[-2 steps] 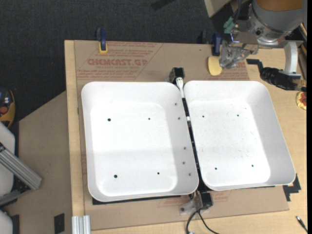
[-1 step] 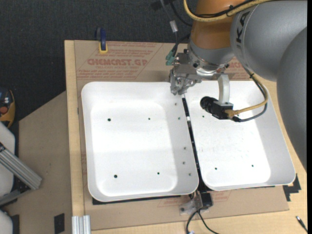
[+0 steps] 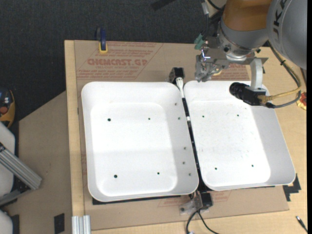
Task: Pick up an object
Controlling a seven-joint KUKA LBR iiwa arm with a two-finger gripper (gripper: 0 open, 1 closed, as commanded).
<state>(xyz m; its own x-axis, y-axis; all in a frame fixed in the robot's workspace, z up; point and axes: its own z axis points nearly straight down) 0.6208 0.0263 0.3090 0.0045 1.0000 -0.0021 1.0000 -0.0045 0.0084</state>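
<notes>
Two shallow white bins sit side by side on the counter (image 3: 44, 130): left bin (image 3: 131, 140), right bin (image 3: 239, 145). Red print on the brown board (image 3: 126, 57) behind them reads "CHEMCAST G P". One gripper (image 3: 207, 74) hangs above the right bin's far-left corner; whether its fingers are apart I cannot tell. No object for picking is visible.

1. Red print reading "CHEMCAST G P" runs across the brown board (image 3: 122, 57) under the bins, at about eleven o'clock; smaller red lines around it are too blurred to read.
2. Part of a dark letter "K" shows on the grey arm (image 3: 287, 13) at one o'clock.
</notes>
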